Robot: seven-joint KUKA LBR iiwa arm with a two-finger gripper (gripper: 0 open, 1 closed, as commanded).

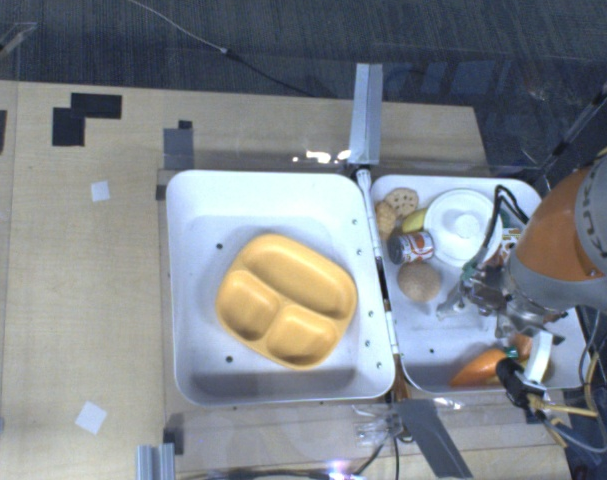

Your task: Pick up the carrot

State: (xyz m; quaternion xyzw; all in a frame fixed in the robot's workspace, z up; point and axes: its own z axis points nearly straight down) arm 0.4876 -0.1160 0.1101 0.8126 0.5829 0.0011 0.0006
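- On the bench (73, 298), two shallow white bins are seen side by side: the left bin (188, 298) and the right bin (423, 353).
- A yellow divided tray (285, 298), with three compartments, is seen in the middle of the left bin, turned at an angle to the bin walls.
- The carrot (479, 367) is found in the right bin, near its front wall, lying on the bin floor with its orange body pointing toward the lower left.
- The arm (573, 233), grey with an orange band, is seen reaching in from the right above the right bin.
- The gripper (503, 313) is located just above the carrot's right end; whether contact is made cannot be told.
- The state of the jaws cannot be told, as they are hidden among cables and wrist parts.
- A round brown item (419, 282) is seen left of the gripper, near the bin's centre.
- A small can (412, 247) is seen lying on its side just behind the brown item.
- Two cookies (395, 206) are seen at the bin's back left corner.
- A white round container (461, 223) is seen at the back of the right bin, beside the can.
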